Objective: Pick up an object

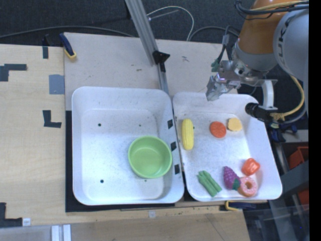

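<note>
My gripper hangs above the far edge of the right bin, with nothing visible between its fingers. Below it in that bin lie a yellow corn cob, an orange-red round piece and a small yellow piece. Nearer the front edge are a green vegetable, a purple grape bunch, a red pepper and a pink doughnut. A green bowl sits in the left bin.
A slanted metal post rises behind the two bins where they meet. Cables run along the back of the bench. The grey arm with its orange band fills the upper right.
</note>
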`<state>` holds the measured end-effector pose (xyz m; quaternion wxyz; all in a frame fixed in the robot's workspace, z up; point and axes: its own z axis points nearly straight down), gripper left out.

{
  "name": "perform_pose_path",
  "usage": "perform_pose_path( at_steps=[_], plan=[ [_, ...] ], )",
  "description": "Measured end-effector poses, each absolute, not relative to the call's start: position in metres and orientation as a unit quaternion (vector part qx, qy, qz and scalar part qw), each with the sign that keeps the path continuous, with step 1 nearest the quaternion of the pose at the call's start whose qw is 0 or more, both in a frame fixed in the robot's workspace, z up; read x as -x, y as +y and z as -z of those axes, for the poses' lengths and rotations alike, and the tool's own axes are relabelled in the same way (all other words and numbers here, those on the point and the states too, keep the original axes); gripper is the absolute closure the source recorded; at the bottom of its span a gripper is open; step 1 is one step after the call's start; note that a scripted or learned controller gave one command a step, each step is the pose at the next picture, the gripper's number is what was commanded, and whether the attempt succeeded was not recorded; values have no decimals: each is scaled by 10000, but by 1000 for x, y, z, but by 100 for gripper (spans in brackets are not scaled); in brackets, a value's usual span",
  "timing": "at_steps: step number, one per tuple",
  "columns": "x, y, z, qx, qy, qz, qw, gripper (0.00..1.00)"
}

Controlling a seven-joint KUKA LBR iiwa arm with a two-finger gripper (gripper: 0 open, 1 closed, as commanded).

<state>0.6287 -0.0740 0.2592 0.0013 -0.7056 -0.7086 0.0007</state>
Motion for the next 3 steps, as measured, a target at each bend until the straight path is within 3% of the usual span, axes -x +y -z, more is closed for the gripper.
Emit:
perform_pose_path(
  at_steps=[3],
  plan=[
    [-563,59,-232,7053,-7089,-14,18,100]
  ],
)
